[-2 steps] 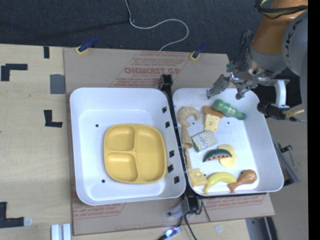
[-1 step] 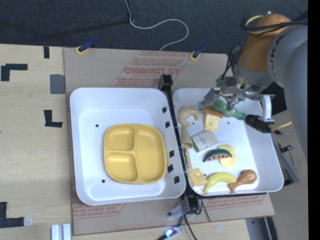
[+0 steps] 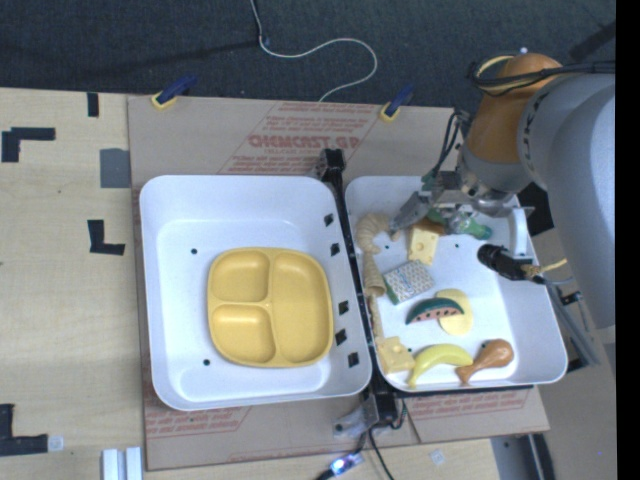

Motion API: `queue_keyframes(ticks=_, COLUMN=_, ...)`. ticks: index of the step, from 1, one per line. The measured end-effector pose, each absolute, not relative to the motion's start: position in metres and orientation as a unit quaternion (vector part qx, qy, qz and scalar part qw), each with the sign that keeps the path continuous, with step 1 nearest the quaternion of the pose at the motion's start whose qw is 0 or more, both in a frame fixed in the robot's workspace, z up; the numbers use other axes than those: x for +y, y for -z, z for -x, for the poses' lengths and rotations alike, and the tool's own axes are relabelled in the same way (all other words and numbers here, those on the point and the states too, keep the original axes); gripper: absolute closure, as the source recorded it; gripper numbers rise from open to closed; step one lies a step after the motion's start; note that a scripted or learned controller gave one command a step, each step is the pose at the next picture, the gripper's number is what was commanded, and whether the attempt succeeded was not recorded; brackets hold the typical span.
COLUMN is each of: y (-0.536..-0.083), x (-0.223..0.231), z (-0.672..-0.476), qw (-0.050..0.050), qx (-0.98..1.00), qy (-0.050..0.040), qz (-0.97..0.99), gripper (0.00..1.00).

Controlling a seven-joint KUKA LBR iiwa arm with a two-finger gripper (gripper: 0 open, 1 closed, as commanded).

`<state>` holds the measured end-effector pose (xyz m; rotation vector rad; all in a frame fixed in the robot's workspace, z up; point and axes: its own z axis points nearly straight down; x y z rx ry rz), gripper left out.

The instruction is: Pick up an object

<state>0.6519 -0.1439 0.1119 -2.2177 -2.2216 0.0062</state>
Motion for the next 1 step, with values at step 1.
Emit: queue_keyframes(ticks=1, y=-0.0858, x=-0.1413, z=-0.6512, qw=0.006, qx=-0.708, qy=-0.0028, qz=0.707, gripper=0.00)
